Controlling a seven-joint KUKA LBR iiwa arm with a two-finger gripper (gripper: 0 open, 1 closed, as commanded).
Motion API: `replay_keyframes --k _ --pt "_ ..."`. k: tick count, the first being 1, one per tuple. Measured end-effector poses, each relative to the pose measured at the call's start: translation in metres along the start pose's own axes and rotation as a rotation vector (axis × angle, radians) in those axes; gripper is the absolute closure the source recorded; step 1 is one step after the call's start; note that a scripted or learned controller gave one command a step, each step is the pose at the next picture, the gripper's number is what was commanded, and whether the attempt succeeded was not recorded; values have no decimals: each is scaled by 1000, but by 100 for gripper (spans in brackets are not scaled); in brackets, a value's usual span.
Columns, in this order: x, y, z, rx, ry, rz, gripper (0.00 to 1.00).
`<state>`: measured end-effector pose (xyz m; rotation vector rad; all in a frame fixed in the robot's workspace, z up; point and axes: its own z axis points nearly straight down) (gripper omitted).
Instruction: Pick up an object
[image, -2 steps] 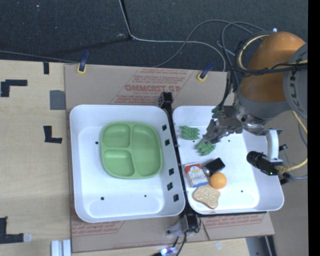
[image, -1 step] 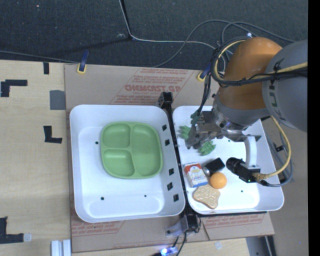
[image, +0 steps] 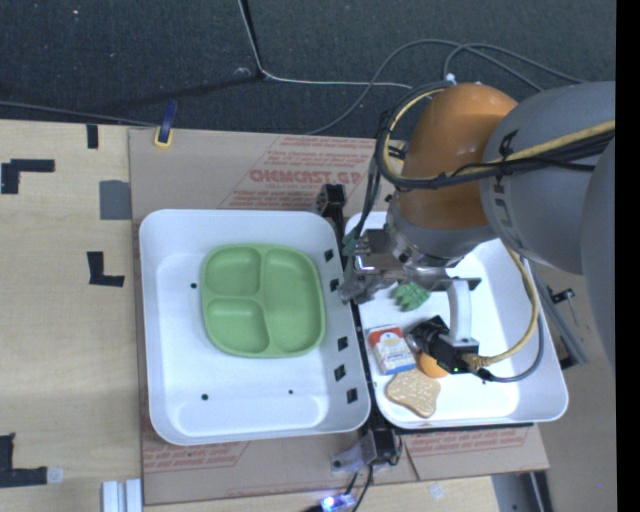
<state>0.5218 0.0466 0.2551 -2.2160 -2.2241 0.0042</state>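
Reaching into the right bin (image: 540, 400), a grey-and-orange arm hides its gripper (image: 368, 272); grip unclear.
Nearest lie a tan bread slice (image: 414, 394), orange ball (image: 432, 364) and small red-white carton (image: 390, 349); farther, a green leafy toy (image: 411, 296). Left bin (image: 170, 400) holds a smooth green divided plate (image: 264, 300).

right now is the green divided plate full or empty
Empty: all three compartments of the green divided plate show bare green plastic, as it lies flat in the left white bin.

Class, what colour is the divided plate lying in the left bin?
Light green; the divided plate shows clearly in the camera view, against the white left bin.
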Motion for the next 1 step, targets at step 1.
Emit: replay_keyframes --k 1 --pt "54 -16 27 2 1 -2 100"
